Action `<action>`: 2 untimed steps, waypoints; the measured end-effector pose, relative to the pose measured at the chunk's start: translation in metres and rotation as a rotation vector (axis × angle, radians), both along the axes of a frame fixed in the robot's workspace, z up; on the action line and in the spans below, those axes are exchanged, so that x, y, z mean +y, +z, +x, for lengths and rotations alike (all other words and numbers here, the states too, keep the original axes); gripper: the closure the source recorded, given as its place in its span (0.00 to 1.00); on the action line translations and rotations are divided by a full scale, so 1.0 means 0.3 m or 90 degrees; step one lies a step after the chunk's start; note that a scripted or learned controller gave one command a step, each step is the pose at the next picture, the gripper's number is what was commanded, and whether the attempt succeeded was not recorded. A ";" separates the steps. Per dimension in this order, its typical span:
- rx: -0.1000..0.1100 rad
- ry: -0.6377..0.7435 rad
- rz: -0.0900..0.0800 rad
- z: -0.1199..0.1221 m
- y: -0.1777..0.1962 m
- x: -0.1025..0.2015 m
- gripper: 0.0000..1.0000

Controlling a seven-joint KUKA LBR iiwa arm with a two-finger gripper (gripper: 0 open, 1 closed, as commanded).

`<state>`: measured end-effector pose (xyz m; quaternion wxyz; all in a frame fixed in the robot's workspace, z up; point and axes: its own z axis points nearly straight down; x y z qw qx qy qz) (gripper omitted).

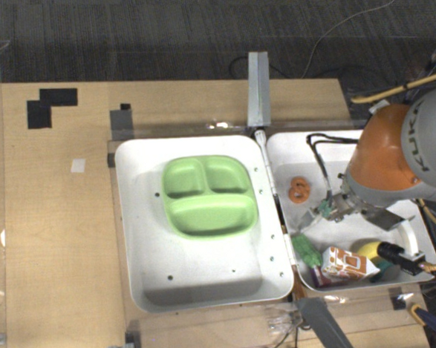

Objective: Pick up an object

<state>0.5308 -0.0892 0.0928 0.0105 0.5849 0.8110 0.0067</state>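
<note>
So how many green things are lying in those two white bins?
2 that I can make out: a green divided tray in the left bin, and a small green item near the right bin's left wall. The arm may hide more.

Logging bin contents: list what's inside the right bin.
The right bin holds an orange pretzel-like piece, a green item, a small carton and something yellow. The arm covers the bin's right part.

My end effector (pixel 332 208) has open floor toward 12 o'clock; the orange piece (pixel 299 190) blocks 10, the carton (pixel 347 263) blocks 6.
</note>
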 end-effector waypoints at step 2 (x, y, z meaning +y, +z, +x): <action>0.013 -0.013 0.001 0.204 0.129 -0.177 0.00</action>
